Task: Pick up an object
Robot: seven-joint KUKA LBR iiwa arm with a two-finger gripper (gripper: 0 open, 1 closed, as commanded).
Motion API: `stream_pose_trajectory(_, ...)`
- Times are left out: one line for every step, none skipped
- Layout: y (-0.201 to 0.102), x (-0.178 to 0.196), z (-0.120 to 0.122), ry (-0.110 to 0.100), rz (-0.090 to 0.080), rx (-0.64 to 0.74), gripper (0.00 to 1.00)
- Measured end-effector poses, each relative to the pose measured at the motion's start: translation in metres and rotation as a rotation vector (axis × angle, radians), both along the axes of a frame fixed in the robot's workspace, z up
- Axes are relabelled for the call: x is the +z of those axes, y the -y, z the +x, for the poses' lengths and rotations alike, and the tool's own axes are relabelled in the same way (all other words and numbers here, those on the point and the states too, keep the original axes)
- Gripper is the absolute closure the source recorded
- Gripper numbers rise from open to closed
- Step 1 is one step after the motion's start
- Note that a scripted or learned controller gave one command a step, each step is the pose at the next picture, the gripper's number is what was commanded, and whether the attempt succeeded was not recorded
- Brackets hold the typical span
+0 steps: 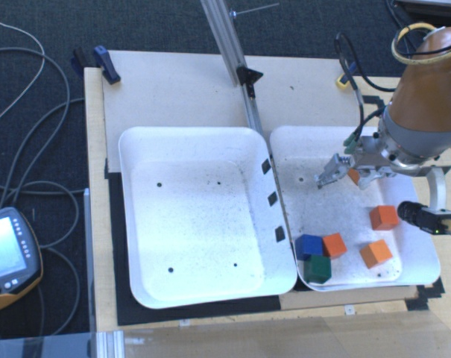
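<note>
Five small blocks lie in the right-hand bin (pixel 426 271), any of them a fair candidate. Three are orange: one (pixel 384 217) below and to the right of the gripper (pixel 337 171), one (pixel 376 253) further down toward the bin's near rim, one (pixel 334 245) almost straight below the gripper. Touching that last one on its left is a blue block (pixel 308 245), and a green block (pixel 319 268) sits just under the blue, touching it, hard against the near-left corner of the bin.

Handling, as judged: the blocks look rigid, light, flat-faced, with a matte finish, probably foam or painted wood. Not fragile; little slip risk if squeezed on two opposite flat faces. The two lone orange blocks at right stand apart from their neighbours and leave room for a finger on each side. The blue, green and third orange are bunched, so fingers may wedge or nudge a neighbour. The green one by the wall is the worst pick.

A bit of orange (pixel 353 176) shows just right of the gripper, tucked under the wrist; cannot tell whether it is a sixth block or part of the tool.

Gripper hangs over the upper middle of the right bin, metal fingers pointing left and down. Whether they are apart or together, cannot tell. Nothing seen between them.

Left bin (pixel 139 144) lies well off to the gripper's left, beyond the dividing rims.
</note>
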State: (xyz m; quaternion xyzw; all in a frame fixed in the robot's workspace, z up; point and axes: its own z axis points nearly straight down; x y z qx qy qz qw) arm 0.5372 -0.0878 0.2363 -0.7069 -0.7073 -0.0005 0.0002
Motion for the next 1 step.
stream_pose_trajectory(0.0847,-0.0620,-0.0104,-0.009,-0.001,-0.008,0.00)
